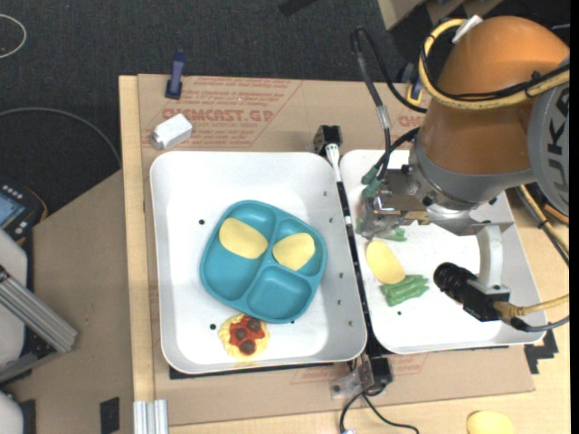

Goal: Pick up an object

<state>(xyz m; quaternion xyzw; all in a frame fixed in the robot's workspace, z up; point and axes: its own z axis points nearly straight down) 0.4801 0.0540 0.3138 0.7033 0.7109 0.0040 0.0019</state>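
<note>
Two white bins sit side by side on the bench. The left bin holds a blue divided plate carrying two yellow pieces, with a small toy pizza just beside the plate's near edge. The right bin holds a yellow lemon-like piece touching a green toy vegetable; another green piece lies just under the wrist. I have the arm's gripper low over the right bin's left side, near those pieces, likely lining up a pick. Its state I cannot tell; the wrist hides it. I judge nothing is lifted yet.
</note>
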